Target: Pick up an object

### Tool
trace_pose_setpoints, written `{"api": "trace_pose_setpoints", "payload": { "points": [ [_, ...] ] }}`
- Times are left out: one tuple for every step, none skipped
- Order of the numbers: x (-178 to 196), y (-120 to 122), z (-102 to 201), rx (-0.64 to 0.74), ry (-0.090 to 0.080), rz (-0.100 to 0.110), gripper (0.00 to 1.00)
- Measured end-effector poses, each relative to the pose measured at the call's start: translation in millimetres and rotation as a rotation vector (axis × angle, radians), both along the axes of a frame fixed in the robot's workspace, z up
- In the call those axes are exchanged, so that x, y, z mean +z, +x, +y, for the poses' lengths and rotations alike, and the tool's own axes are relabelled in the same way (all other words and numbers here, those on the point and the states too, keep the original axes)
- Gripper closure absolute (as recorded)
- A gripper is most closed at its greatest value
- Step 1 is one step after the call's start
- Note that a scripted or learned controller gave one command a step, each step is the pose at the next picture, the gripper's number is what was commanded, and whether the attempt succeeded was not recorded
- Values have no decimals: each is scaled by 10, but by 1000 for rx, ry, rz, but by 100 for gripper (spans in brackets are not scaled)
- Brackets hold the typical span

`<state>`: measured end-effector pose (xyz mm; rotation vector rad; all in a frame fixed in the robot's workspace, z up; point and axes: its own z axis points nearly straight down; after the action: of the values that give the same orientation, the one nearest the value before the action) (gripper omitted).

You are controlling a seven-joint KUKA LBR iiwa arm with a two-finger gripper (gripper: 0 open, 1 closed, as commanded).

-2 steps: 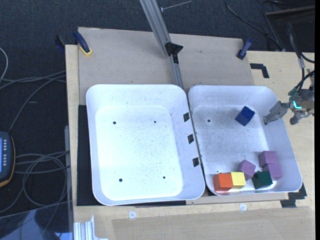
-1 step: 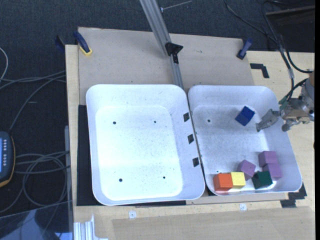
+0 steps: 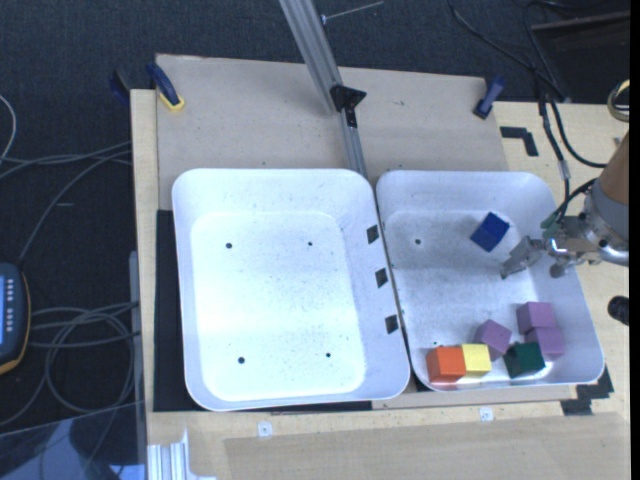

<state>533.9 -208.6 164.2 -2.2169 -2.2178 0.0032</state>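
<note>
— Gripper (image 3: 522, 260) position? 
— Your gripper hangs over the right bin (image 3: 440, 298), fingers spread, nothing between them. 
— And the objects? 
— Your blue cube (image 3: 490, 232) lies just beside it; more blocks (image 3: 495, 348) cluster at that bin's near edge.

fixed overhead camera, slanted down, both bins (image 3: 290, 183) in frame

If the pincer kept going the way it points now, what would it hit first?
Probably the small blue cube, which lies just up-left of the pincer in the right white bin. Depth is unclear, so it might pass over it.
</note>
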Motion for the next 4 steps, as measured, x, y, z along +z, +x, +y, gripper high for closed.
{"api": "trace_pose_setpoints", "payload": {
  "points": [
    [-428, 18, -4, 0, 0, 0, 0],
    [-290, 35, -8, 1, -2, -7, 100],
    [151, 76, 15, 1, -5, -13, 100],
    [794, 91, 49, 2, -6, -15, 100]
  ]
}}
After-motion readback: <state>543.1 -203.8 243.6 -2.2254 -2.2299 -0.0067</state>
